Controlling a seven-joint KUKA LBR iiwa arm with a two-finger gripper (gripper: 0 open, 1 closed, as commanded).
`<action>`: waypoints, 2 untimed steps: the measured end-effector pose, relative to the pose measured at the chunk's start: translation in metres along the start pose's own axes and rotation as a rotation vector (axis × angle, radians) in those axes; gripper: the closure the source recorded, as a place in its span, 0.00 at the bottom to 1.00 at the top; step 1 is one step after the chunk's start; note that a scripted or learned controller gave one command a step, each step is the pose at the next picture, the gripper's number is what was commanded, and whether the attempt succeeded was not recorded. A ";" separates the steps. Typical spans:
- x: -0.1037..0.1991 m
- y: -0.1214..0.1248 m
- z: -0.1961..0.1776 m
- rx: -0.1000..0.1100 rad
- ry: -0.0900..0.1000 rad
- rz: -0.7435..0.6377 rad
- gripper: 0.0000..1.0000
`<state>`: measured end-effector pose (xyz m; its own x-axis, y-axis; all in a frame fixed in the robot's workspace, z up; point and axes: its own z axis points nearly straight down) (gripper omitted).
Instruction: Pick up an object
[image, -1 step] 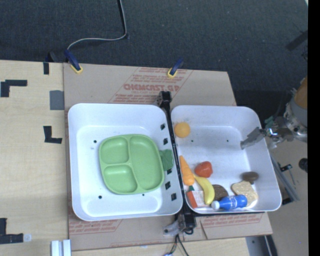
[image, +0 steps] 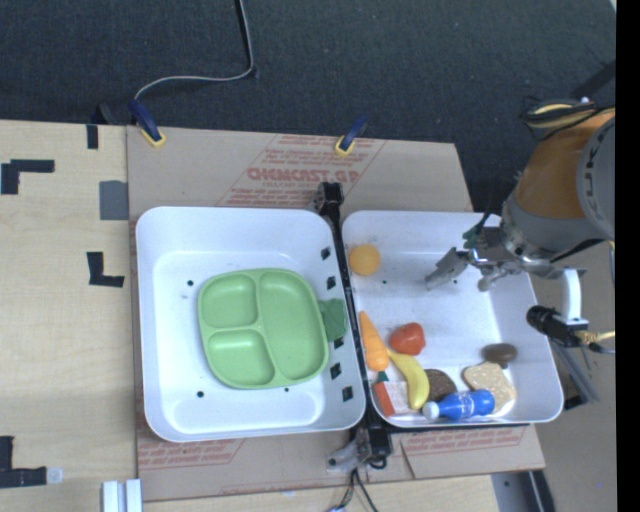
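Observation:
My gripper (image: 463, 277) hangs over the upper right part of the right bin (image: 440, 235), open, with nothing between its fingers. One finger (image: 440, 273) points left toward an orange ball (image: 364, 260) near the bin's upper left corner. Lower down lie a red tomato (image: 407, 338), a carrot (image: 373, 342), a banana (image: 410, 375), a dark brown piece (image: 441, 385), a blue bottle (image: 463, 405), a tan bread slice (image: 489, 382) and a small brown item (image: 499, 353). All of them are apart from the gripper.
The left bin (image: 170, 300) holds a green divided plate (image: 263, 327). A green item (image: 334, 318) rests by the divider between the bins. The grey and orange arm (image: 565, 190) reaches in from the right. Cardboard (image: 290, 170) lies under both bins.

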<state>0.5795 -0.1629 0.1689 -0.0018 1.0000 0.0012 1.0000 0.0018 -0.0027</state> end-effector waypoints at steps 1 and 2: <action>0.048 -0.037 0.083 -0.003 0.000 0.001 0.00; 0.047 -0.036 0.073 -0.007 -0.004 0.002 1.00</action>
<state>0.5434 -0.1160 0.0960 0.0002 1.0000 -0.0031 1.0000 -0.0002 0.0047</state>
